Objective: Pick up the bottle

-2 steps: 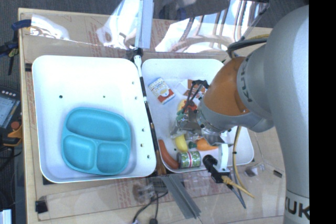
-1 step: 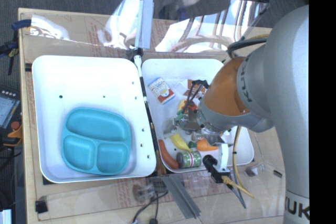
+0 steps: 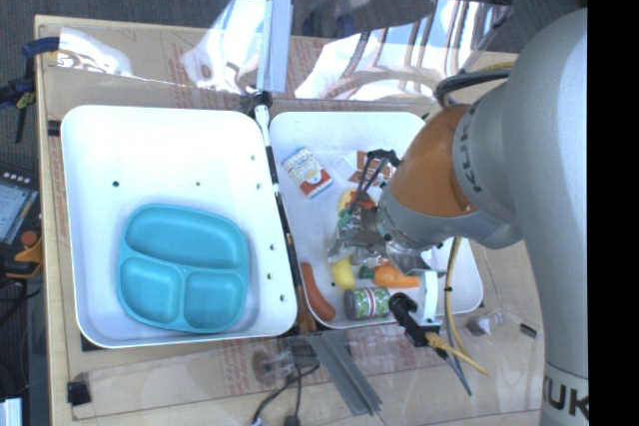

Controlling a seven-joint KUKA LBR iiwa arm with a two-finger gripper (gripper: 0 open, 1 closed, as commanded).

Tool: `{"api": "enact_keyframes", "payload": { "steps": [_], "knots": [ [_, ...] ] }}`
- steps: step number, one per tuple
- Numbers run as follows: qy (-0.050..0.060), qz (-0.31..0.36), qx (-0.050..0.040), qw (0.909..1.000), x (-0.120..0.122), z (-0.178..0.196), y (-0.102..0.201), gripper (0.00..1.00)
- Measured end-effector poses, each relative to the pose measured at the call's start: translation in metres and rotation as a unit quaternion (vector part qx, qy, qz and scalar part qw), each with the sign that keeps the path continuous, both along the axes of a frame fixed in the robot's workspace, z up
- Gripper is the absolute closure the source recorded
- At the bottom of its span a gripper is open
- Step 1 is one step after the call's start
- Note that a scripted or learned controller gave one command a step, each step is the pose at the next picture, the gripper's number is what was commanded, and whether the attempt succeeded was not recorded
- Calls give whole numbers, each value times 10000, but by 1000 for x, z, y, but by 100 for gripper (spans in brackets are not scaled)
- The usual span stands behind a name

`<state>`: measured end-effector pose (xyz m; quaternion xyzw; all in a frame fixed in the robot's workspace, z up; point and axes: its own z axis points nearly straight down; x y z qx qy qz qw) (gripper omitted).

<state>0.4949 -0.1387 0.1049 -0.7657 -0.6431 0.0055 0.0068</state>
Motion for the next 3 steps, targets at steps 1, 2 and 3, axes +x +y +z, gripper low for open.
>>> {"api": "enact_keyframes", "payload": {
  "steps": [1, 2, 3],
  "knots": [
    [0, 2, -2, 10000, 0, 0, 0, 0],
    [-71, 69, -3, 10000, -18, -14, -48, 0],
    [-60, -50, -5, 10000, 61, -15, -26, 0]
  ]
}}
